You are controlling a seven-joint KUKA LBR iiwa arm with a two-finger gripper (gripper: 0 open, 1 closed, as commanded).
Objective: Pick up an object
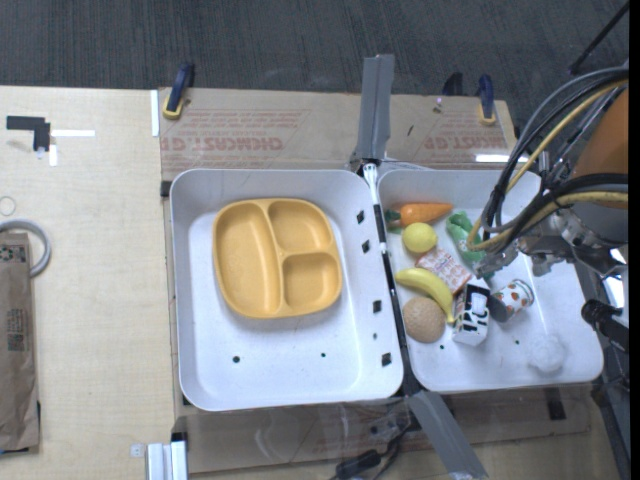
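Now, the gripper is down in the right bin, black fingers pointing at the clutter, and from here I cannot tell how wide they stand or whether anything sits between them. Right under it is a small white packet, touching the banana and just beside a round brown ball. A spotted little cup lies just to its right. Further up the bin there's a lemon, a carrot, something green and a red-and-white wrapper. Tight pile, this. I'd say the clean way is to settle squarely over one piece, the white packet looks nearest, close fully before lifting, and rise straight so the banana doesn't drag along. The left bin holds a yellow divided plate, well apart from all this.
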